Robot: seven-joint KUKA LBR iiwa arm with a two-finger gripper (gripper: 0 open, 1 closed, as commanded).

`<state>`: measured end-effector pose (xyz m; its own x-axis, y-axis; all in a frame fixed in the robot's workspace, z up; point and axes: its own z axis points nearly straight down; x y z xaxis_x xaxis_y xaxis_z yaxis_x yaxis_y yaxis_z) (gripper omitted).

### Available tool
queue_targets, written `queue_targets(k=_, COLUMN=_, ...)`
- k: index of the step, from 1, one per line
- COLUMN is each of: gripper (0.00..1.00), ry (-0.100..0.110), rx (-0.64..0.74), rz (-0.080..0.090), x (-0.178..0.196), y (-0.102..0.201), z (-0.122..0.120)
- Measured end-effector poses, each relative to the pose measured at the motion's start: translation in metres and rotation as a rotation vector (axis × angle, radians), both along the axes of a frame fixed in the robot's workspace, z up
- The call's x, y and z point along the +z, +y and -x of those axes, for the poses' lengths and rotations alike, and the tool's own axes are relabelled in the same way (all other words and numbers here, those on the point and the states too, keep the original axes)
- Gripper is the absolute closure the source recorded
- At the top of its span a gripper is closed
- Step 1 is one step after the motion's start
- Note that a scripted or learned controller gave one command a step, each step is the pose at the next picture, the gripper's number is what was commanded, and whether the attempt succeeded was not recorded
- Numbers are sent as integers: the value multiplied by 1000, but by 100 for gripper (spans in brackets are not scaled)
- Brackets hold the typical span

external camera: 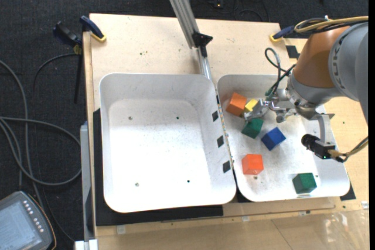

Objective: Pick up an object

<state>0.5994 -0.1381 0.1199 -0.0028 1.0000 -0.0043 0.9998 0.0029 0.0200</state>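
Observation:
The right bin [328,183] holds several blocks: an orange block [237,104] and a small yellow block [251,105] at its upper left, a dark green block [253,127] below them, a blue block [273,138], an orange-red block [252,164] and another green block [304,182] near the front. My gripper [265,108] hangs low over the upper part of this bin, right beside the yellow block and just above the dark green one. Nothing shows between its fingers.
The left bin [117,126] lies beside the right one, with a shared rim between them. A slanted metal pole [179,0] runs from the top to the bins' join. Blue-yellow clamps [92,28] sit at the bench's back corners. A cable loops near my wrist.

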Motion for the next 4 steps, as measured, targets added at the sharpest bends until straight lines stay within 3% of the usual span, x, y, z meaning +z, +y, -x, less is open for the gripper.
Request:
queue_targets(k=1, gripper=100, ry=-5, rx=-3, rz=0, x=10, y=0, z=-2)
queue_targets(k=2, gripper=100, ry=13, rx=0, rz=-2, x=74, y=-2, z=-2)
queue_targets(k=4, gripper=100, ry=14, rx=1, rz=-3, x=153, y=-1, z=-5)
